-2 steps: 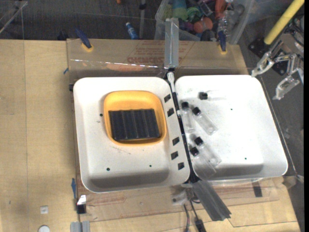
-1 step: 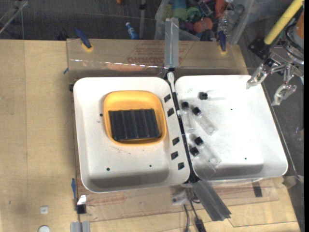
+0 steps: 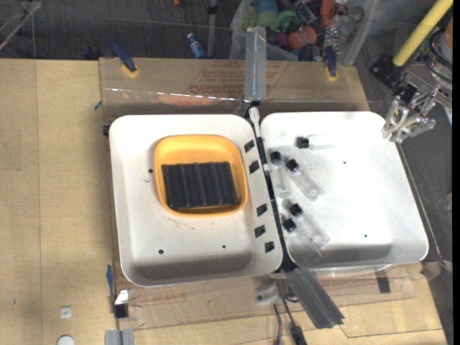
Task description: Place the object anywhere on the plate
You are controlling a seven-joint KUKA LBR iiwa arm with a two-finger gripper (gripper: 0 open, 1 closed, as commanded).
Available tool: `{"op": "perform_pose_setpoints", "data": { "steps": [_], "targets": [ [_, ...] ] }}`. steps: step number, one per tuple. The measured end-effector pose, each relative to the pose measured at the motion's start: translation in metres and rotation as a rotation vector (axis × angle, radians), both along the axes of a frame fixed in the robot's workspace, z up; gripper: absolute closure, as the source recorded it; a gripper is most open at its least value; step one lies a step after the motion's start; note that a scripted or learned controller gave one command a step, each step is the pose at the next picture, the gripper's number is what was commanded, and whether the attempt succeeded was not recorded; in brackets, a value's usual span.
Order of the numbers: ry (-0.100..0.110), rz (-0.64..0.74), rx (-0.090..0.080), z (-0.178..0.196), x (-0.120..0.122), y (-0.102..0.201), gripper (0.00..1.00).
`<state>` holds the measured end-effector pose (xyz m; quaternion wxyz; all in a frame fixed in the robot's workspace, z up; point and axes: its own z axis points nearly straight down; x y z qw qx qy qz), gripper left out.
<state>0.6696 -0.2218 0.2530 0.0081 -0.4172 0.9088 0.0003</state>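
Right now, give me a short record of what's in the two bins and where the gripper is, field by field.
left bin: holds an orange plate with a dark ribbed block lying on it
right bin: holds several small clear vials with black caps, gathered near its left side
divider: strip with black marks between the bins
gripper: above the right bin's far right corner, apart from the vials
task state: no vial on the plate yet
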Motion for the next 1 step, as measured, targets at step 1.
{"op": "perform_pose_setpoints", "data": {
  "steps": [1],
  "targets": [
    [0.003,0.180,-0.007,0.0280,-0.0005,0.0012,1.00]
  ]
}}
